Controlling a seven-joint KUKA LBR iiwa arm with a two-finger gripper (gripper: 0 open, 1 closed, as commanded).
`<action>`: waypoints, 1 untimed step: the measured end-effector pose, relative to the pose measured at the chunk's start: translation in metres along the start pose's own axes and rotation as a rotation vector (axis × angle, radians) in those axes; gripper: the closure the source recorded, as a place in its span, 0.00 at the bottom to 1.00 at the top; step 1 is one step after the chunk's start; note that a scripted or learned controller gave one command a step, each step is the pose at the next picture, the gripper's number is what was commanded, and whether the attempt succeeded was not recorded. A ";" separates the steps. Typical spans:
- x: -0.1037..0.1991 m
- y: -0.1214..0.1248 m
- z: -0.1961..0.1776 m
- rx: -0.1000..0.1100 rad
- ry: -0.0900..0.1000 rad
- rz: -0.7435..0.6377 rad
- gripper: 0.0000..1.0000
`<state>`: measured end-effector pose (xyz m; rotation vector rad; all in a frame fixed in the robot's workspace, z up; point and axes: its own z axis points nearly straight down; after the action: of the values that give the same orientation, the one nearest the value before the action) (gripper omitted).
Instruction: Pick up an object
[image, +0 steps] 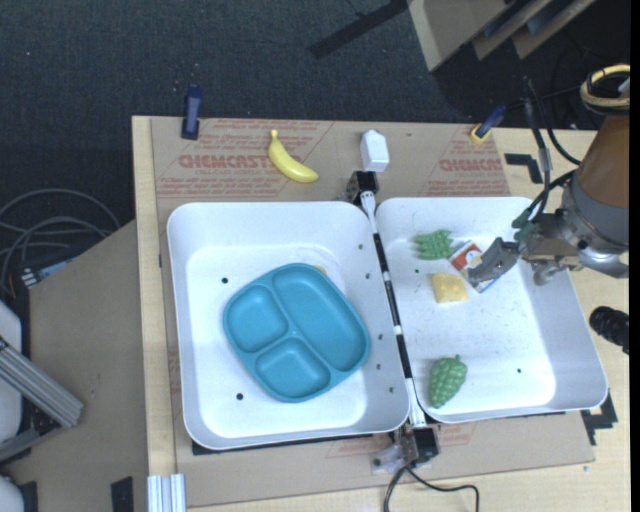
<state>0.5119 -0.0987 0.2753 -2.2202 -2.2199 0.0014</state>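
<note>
Two shallow white bins are seen side by side on a brown surface (250, 165). The left bin (190, 290) holds a blue tray (293, 330) with three sections, lying flat near the middle of the bin. A small bit of yellow is glimpsed just past the tray's far edge, but what it is cannot be told.

The right bin (560, 350) holds several small things. A leafy green toy (434, 244) lies near the far left corner. A yellow block (449, 288) lies just in front of it, a little to the right. A bunch of green toy grapes (447, 379) rests near the front left corner, well apart from the others. A small red and white thing (466, 259) lies beside the yellow block, right at the tip of the pincer.

The arm is reached in from the right, and the pincer (488, 270) is lowered into the right bin, near the red and white thing and the yellow block. Whether the pincer is released or clenched cannot be told, and nothing is clearly seen between it.

Outside the bins, a yellow toy banana (289, 161) lies on the surface behind the left bin. A small white box (375, 150) lies behind the gap between the two bins. A blue clip (191, 111) is seen at the far left edge of the surface.
</note>
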 end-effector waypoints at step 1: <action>0.001 0.076 0.174 0.004 0.001 0.000 0.00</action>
<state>0.5877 -0.0975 0.1013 -2.2181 -2.2171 0.0051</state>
